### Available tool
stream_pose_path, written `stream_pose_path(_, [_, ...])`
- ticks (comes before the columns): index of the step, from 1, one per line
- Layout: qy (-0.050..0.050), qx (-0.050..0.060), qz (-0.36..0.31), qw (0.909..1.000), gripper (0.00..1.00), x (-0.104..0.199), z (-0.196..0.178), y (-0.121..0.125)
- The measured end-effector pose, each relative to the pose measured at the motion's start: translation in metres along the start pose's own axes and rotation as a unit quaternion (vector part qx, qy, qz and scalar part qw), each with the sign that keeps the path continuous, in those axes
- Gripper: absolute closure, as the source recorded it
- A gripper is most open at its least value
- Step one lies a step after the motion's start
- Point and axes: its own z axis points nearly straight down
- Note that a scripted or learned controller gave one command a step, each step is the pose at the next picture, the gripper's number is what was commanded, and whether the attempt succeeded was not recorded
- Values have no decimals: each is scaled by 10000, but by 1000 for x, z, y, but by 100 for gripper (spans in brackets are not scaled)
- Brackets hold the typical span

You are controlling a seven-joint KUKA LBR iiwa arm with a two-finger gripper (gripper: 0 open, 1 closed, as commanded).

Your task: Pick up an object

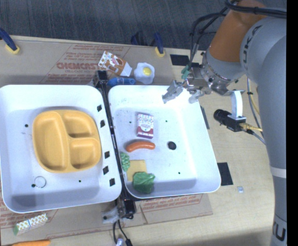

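Note:
My gripper [182,95] hangs over the far right corner of the right bin [200,152], its two grey fingers spread apart with nothing between them. Inside that bin lie a red and white carton [144,125], an orange hot dog [140,146], a small black disc [172,146], a yellow cheese slice [137,166], a green leafy toy [143,182] and a small green bunch [124,161]. All of them sit left of and nearer than the gripper.
The left bin [10,137] holds a yellow divided tray [66,140] and a clear ring [39,182]. Behind the bins lie a snack packet [110,62], a blue item [120,80] and a white-and-yellow egg toy [144,72]. Cables and a black fitting [230,120] sit right of the bin.

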Motion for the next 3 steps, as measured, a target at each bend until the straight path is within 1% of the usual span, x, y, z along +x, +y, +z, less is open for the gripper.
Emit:
stream_pose_path(1, [-5,-38,-502,9987,0,27,140,-34])
stream_pose_path(2, [0,-35,-533,9986,100,28,129,-33])
stream_pose_path(3, [-1,-32,-536,9986,0,28,129,-33])
